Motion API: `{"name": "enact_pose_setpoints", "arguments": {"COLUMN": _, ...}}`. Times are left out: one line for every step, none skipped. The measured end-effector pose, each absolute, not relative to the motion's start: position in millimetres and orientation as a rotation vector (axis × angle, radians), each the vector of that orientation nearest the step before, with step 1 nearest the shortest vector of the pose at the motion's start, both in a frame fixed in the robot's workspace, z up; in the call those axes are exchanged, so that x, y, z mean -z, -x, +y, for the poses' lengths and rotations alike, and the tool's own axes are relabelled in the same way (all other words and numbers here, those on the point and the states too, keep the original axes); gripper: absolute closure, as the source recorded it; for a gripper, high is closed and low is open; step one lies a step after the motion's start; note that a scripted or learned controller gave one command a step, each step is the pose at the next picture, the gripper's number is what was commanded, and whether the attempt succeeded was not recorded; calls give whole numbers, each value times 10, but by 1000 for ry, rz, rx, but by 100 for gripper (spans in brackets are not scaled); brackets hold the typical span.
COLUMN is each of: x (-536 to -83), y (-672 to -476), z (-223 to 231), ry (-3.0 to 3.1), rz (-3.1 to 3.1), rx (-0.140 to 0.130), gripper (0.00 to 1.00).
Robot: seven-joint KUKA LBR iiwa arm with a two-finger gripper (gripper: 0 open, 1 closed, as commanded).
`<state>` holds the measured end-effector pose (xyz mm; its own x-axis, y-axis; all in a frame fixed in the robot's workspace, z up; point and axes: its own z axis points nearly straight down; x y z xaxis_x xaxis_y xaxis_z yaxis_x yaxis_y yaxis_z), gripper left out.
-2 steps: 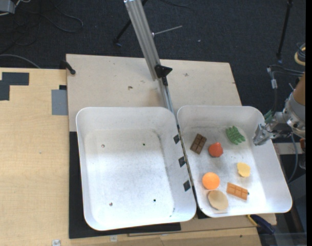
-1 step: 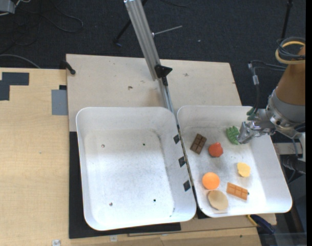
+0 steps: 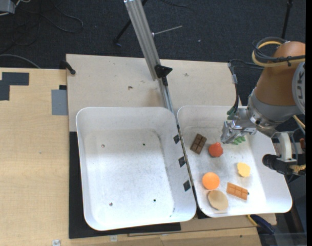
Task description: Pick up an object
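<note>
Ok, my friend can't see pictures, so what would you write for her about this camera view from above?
A grey and orange robot arm's gripper hangs over the right white bin, just above a red ball. That bin also holds a brown chocolate piece, an orange ball, a yellow piece, an orange wafer and a tan shell shape. The left white bin sits beside it.

Bins (image 3: pixel 125 119): matt white plastic, speckled | bench (image 3: pixel 22 158): pale wood grain | slanted rail (image 3: pixel 144 40): ribbed metal | arm band (image 3: pixel 278 81): glossy orange
</note>
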<state>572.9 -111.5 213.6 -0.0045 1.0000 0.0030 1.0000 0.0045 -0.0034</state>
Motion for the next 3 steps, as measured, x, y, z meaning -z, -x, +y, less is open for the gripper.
{"name": "enact_pose_setpoints", "arguments": {"x": -2200, "y": -5798, "z": -668, "ry": 2215, "rz": -2224, "rx": 1, "gripper": 100}}
{"name": "enact_pose_setpoints", "arguments": {"x": -2155, "y": -5713, "z": -163, "ry": 2214, "rz": -2222, "rx": -3, "gripper": 100}}
{"name": "enact_pose_setpoints", "arguments": {"x": -2091, "y": -5709, "z": 392, "ry": 2212, "rz": -2222, "rx": -4, "gripper": 100}}
